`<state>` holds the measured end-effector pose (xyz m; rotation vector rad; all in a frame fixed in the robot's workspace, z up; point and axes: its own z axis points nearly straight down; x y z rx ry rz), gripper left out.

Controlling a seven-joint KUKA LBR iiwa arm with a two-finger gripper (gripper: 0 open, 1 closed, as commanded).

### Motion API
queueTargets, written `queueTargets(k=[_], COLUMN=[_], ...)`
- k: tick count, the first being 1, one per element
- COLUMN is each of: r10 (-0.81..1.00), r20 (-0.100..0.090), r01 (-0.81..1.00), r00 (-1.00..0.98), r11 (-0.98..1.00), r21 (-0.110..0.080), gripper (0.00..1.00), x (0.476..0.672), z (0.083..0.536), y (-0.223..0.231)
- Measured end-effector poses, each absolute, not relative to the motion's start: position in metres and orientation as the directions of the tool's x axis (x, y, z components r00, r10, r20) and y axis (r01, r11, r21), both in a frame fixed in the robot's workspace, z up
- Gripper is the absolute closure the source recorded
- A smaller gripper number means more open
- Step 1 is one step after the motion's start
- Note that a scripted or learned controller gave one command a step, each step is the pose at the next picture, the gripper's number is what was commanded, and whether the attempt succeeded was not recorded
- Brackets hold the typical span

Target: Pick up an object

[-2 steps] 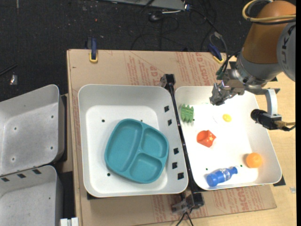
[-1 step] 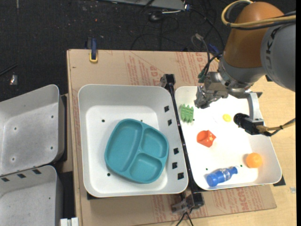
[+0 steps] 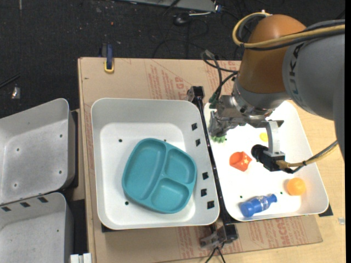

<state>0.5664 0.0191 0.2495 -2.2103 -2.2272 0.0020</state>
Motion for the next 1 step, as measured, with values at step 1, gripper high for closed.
queueTargets(k=[1], r10=[1.0], r20=[0.001], r01=[1.0], r00=[-0.009], r11=[0.009], r21=[-0.003], gripper=[1.0], x=[0.5556], z=[0.2347], y=[0.0775])
